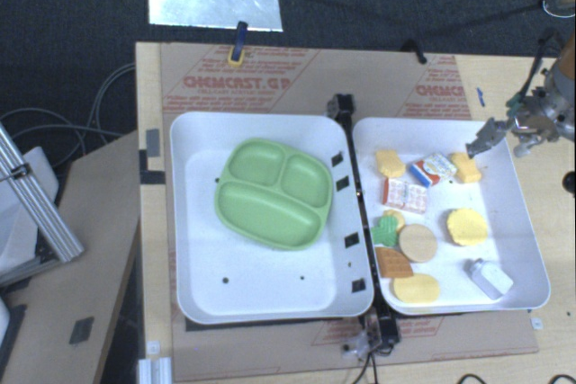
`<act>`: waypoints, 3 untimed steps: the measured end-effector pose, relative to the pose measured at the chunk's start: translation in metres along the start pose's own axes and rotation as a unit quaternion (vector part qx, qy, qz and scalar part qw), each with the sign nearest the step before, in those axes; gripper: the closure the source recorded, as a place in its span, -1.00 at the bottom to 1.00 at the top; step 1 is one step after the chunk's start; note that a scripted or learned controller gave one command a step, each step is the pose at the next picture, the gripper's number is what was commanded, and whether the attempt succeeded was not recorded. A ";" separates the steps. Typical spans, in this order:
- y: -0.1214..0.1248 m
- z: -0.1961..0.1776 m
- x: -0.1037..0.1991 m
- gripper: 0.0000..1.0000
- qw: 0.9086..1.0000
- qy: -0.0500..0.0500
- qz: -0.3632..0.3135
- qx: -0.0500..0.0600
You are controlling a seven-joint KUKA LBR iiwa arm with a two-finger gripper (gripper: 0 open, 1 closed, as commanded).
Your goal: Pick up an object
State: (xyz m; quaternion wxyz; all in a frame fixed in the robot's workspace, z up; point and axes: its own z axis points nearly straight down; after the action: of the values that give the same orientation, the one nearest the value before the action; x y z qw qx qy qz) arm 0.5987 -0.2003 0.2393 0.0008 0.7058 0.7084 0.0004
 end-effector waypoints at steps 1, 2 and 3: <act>0.003 0.061 -0.003 -1.00 1.000 0.000 0.001 0.001; 0.000 0.122 -0.006 -1.00 1.000 0.000 0.001 0.001; 0.001 0.156 -0.005 -1.00 1.000 0.000 0.001 0.001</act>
State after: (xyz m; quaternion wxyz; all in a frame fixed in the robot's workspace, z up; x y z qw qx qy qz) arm 0.5999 -0.2054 0.0832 -0.0003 0.7065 0.7077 -0.0001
